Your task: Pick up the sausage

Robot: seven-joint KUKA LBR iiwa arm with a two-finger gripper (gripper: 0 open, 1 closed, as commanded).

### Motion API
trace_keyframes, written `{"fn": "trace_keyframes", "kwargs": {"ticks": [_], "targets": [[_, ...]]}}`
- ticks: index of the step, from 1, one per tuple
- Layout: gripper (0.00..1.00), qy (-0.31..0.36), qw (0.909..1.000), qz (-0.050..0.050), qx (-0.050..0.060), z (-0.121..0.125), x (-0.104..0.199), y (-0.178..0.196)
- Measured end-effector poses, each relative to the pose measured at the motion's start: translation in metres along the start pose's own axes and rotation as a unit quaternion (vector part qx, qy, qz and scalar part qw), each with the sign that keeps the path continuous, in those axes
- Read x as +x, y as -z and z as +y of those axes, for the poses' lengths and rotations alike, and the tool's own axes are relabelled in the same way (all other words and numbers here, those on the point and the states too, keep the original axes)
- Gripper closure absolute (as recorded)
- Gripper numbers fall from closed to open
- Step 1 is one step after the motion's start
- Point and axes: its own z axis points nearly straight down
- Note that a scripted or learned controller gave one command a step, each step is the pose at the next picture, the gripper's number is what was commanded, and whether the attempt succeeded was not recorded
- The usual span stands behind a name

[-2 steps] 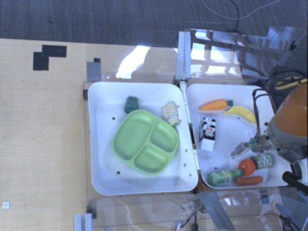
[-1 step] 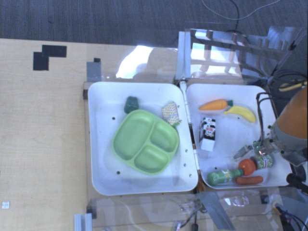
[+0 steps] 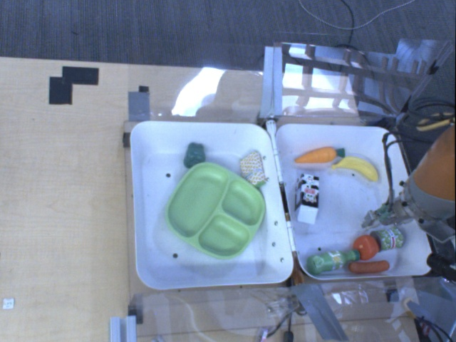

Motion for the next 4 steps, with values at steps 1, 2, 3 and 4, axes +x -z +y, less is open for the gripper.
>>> {"fn": "trace_keyframes", "kwargs": {"ticks": [1, 2, 3, 4], "targets": [[0.00, 0.000, 1.0000, 0.000, 0.000, 0.000, 0.000, 0.000], [0.00, 0.026, 0.9996, 0.000, 0.003, -0.002, 0.004, -0.012], [1.00, 0.027, 0.9996, -0.001, 0.000, 0.001, 0.005, 0.000], [1.00, 0.027, 0.9996, -0.002, -0.002, 0.003, 0.004, 0.011]]}}
